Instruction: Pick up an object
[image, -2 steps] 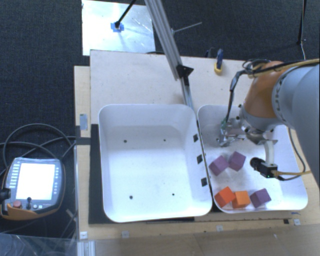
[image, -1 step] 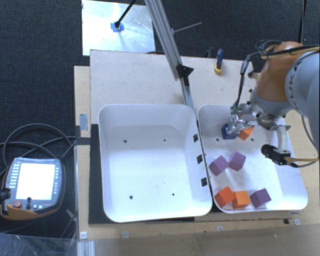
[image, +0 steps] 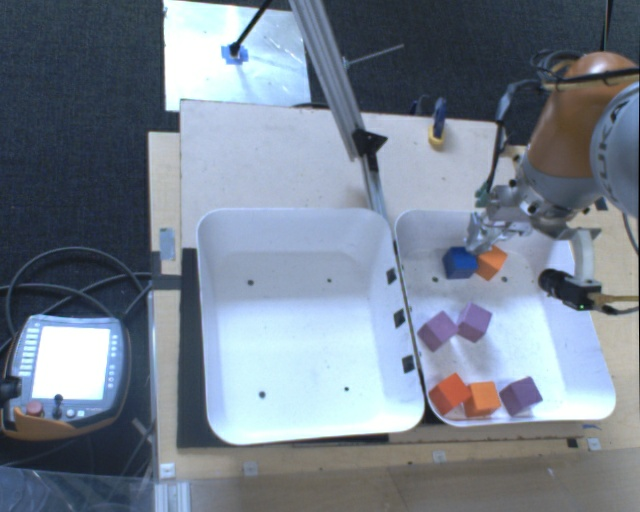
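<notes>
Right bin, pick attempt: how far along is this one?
Done: the arm has reached into the right bin, and the gripper sits above the blue cube and the orange cube beside it. In hand: nothing visibly held. Left: grasp and lift; both cubes rest on the bin floor.

Seven small cubes lie in the right bin (image: 590, 395). At the far end a blue cube (image: 459, 263) touches an orange cube (image: 491, 264). Mid-bin sit two purple cubes (image: 437, 330) (image: 474, 322). Near the front edge: two orange cubes (image: 450, 392) (image: 483, 399) and a purple cube (image: 521, 395).
</notes>
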